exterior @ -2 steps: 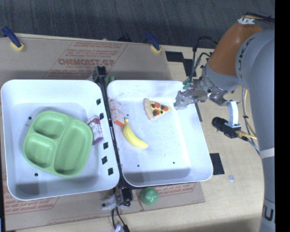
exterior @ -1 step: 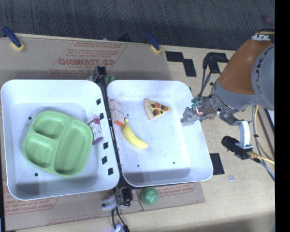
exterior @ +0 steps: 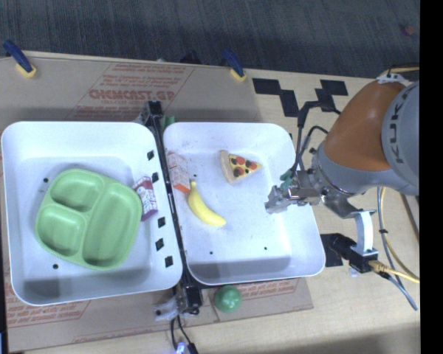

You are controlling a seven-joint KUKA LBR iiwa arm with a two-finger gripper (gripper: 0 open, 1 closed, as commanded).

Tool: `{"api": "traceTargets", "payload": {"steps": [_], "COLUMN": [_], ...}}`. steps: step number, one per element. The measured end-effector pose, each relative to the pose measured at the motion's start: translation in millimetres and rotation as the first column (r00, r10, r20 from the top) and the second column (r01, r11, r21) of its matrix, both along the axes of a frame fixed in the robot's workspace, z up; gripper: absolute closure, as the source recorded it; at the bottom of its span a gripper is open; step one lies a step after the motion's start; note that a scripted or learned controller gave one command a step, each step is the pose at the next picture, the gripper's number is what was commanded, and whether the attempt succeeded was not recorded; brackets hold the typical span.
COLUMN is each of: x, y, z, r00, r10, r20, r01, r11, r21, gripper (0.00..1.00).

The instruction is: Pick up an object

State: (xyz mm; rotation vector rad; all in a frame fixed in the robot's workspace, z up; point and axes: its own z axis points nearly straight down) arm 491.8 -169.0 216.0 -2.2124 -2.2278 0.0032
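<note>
A claw is seen hanging over the right-hand side of the right bin, carried by a grey arm with an orange band that reaches in from the right across the table. Whether the claw is open or closed cannot be told from above, and nothing is seen held by it. The nearest things are found to its left: a banana, laid on the bin floor with its long axis running from upper left to lower right, and, a little farther up, a pizza slice. A green plate is kept in the left bin, well apart from the claw. A move leftward toward the banana is judged the shortest one, with the claw to be set across its length.
</note>
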Motion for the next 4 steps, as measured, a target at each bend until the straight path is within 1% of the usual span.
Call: {"api": "traceTargets", "payload": {"steps": [1, 2, 3, 4], "x": [-15, -15, -15, -8], "y": [18, 34, 6, 22], "z": [-7, -3, -9, -6], "r00": [1.0, 1.0, 1.0, 1.0], "r10": [0.0, 0.002, -0.001, 0.001], "r20": [0.0, 0.001, 0.001, 0.001], "r01": [0.0, -0.002, 0.001, -0.001], "r11": [1.0, 1.0, 1.0, 1.0], "r21": [0.0, 0.0, -0.001, -0.001], "gripper": [1.0, 1.0, 1.0, 1.0]}}
